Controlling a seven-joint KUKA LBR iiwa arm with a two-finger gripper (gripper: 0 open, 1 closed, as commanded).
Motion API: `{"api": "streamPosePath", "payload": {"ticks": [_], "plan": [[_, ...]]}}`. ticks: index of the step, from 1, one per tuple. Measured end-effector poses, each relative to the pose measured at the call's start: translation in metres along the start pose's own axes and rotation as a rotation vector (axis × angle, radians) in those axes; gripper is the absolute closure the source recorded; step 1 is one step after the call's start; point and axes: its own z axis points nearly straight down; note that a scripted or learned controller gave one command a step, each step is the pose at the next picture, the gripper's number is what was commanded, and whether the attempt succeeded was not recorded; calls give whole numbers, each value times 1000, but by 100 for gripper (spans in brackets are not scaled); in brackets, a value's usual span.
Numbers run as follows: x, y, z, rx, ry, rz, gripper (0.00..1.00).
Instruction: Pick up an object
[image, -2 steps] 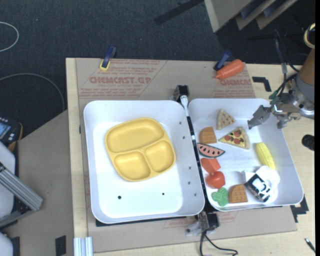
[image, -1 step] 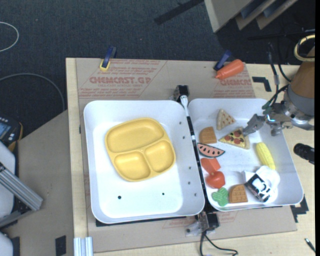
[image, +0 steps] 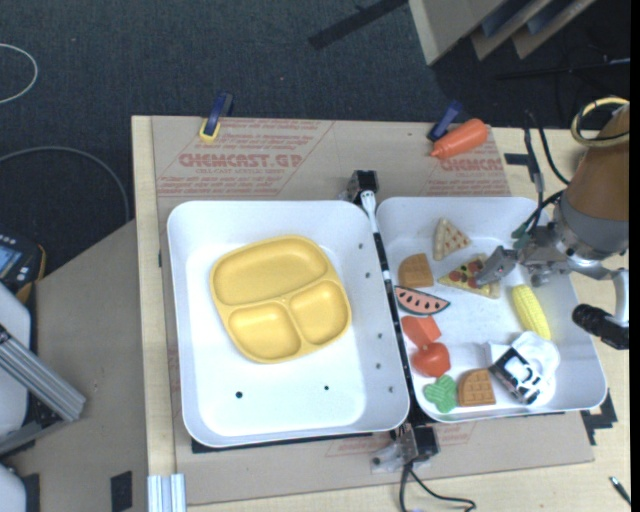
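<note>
The tool (image: 497, 266) hangs low over the right bin (image: 590, 385), its dark tip at the pizza slice (image: 470, 277), either touching it or just above it; whether it is spread or closed cannot be made out, and nothing shows clamped in it. This looks like the reach-and-descend step of the pick, with the pizza slice the likely target. Next it needs to settle squarely over the flat slice, close on it, and lift straight up; a thin, flat piece may slip.

Just beside the tool lie the corn (image: 530, 310) and a tan wedge (image: 450, 238); a bread piece (image: 416, 271) and watermelon slice (image: 419, 299) are farther left.

The arm (image: 598, 205) comes in from the right, wrist bent down and leftward into the bin. The left bin (image: 190, 330) holds a yellow tray (image: 280, 298), well apart.
</note>
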Motion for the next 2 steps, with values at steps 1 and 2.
{"api": "streamPosePath", "payload": {"ticks": [1, 2], "plan": [[4, 1, 52, -3, 7, -3, 0], [2, 2, 39, -7, 1, -1, 100]]}}
